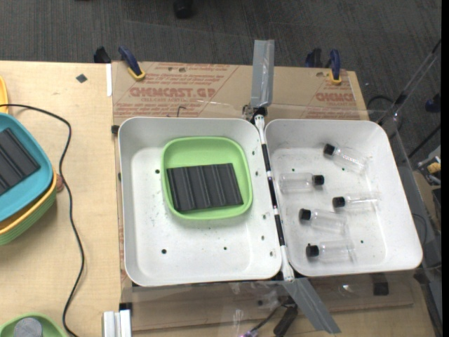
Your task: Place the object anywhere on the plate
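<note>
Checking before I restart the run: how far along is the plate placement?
Done: nothing visibly. The green plate in the left bin carries just its dark ribbed insert.
In hand: nothing visibly; all five clear black-capped tubes lie in the right bin.
Left: the whole job, picking one tube and setting it on the plate.

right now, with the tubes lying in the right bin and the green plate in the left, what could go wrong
1. The clear tubes lie on their sides, so one may roll away or slip when pinched.
2. They lie close together, so a reach for one could knock another.
3. The green plate holds a ridged dark insert; a tube may roll along it.
</note>
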`<state>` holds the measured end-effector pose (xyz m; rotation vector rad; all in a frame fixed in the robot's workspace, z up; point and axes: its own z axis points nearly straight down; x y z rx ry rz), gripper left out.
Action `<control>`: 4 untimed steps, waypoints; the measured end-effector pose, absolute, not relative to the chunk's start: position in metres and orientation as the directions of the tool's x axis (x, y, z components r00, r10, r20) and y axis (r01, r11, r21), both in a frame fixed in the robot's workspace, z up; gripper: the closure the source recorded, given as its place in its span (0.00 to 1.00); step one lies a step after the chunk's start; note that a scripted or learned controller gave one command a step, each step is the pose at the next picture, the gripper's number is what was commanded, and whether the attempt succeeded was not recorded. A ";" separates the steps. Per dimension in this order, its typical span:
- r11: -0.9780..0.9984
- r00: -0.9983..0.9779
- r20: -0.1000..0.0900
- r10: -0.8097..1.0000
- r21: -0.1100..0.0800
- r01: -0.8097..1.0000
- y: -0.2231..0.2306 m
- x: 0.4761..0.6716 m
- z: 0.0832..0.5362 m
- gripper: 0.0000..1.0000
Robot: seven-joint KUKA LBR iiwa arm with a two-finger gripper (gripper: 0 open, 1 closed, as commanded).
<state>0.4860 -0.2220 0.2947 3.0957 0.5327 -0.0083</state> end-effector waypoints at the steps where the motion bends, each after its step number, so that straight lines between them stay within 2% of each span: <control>1: -0.979 0.979 -0.006 0.204 -0.002 0.204 -0.222 0.478 0.277 0.00; 2: -0.979 0.979 -0.006 0.202 -0.002 0.202 -0.131 0.478 0.293 0.00; 3: -0.978 0.978 -0.007 0.210 -0.002 0.210 -0.198 0.477 0.255 0.00; 4: -0.980 0.980 -0.006 0.197 -0.001 0.197 -0.222 0.477 0.264 0.00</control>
